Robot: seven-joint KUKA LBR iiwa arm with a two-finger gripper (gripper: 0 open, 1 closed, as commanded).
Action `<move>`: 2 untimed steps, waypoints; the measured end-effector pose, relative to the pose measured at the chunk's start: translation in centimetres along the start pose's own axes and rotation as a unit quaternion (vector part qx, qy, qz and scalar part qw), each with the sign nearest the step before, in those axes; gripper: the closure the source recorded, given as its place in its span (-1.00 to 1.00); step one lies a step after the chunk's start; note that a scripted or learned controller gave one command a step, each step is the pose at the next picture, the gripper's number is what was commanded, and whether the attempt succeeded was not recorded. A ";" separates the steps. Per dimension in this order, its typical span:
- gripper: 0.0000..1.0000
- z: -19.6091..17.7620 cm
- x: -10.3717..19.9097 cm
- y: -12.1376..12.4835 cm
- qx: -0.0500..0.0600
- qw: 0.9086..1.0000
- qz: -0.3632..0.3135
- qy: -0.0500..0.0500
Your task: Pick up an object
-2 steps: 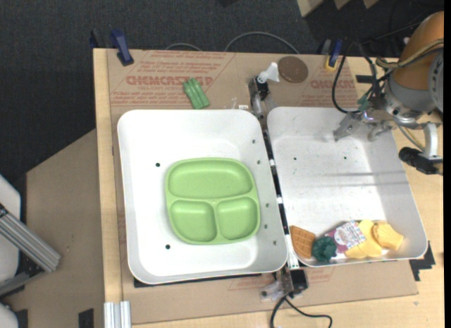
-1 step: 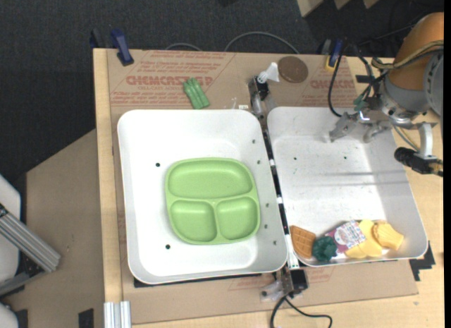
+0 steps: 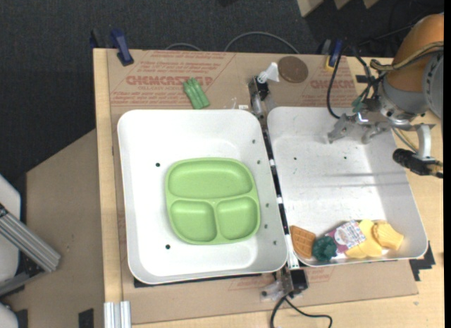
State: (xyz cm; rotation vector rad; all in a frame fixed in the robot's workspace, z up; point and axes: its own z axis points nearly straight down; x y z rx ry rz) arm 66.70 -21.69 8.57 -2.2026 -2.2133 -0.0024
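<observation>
I am watching the gripper (image 3: 350, 130) hovering over the right bin (image 3: 338, 199)'s far end, fingers spread and holding nothing, toy food pile (image 3: 349, 240) lying at that bin's near edge.

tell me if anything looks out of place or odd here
One thing: a small green ridged plastic piece lies outside both bins, on the brown cardboard sheet behind the left white bin. The toy food pieces are all bunched in the right white bin's near corner.

Single fixed camera, high above the counter (image 3: 169, 65), angled down, both white bins (image 3: 141, 143) in frame, arm (image 3: 416, 58) at right
</observation>
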 end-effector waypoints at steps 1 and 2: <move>-1.00 0.0 0.0 0.0 0.000 1.000 0.000 0.000; -1.00 0.0 0.0 -0.1 -0.001 1.000 0.000 0.000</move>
